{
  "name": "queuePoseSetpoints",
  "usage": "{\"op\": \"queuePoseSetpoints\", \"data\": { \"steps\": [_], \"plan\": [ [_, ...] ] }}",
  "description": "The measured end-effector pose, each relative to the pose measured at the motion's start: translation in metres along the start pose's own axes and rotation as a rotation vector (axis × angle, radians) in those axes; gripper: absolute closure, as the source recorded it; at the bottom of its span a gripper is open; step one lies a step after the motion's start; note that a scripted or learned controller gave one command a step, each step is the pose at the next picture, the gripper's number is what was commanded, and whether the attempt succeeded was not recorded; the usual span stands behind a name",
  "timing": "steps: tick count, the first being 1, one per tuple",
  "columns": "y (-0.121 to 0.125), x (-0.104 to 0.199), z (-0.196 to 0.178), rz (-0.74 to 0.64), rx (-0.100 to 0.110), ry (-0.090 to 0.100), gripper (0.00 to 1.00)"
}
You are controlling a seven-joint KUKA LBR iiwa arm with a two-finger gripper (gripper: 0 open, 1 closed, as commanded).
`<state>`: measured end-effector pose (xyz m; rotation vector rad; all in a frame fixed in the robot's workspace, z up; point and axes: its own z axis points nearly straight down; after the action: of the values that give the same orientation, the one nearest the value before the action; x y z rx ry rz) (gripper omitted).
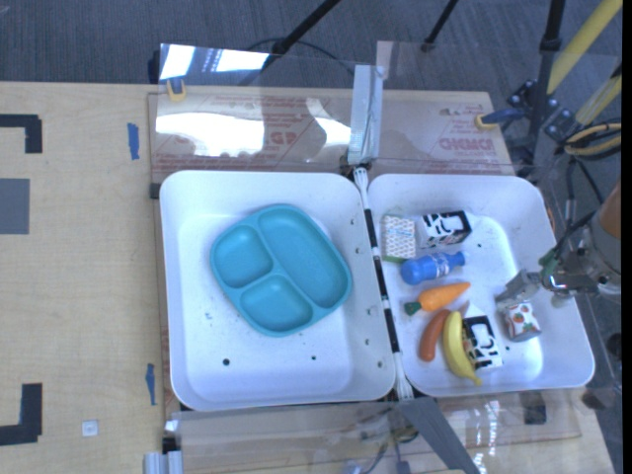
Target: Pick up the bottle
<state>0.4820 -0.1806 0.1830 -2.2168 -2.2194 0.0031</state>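
Note:
The bottle (432,267) is small and blue with a white cap, and it lies on its side in the middle of the right bin (523,200). My gripper (530,275) hovers over that bin's right side, about a hand's width to the right of the bottle and not touching it. Its two grey fingers stand apart, open, with nothing between them. The arm comes in from the right edge.
Around the bottle lie a checkered packet (398,237), a black-and-white carton (444,227), a carrot (440,297), a sausage (431,337), a banana (456,346) and a second carton (481,341). A small box (520,320) sits just below my gripper. The left bin (188,294) holds a blue divided plate (280,269).

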Motion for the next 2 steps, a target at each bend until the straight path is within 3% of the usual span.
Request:
{"op": "queuePoseSetpoints", "data": {
  "steps": [1,2],
  "plan": [
    [0.028,0.047,0.041,-0.180,0.000,0.000,0.00],
    [0.104,0.071,0.065,-0.344,-0.005,-0.003,0.00]
  ]
}}
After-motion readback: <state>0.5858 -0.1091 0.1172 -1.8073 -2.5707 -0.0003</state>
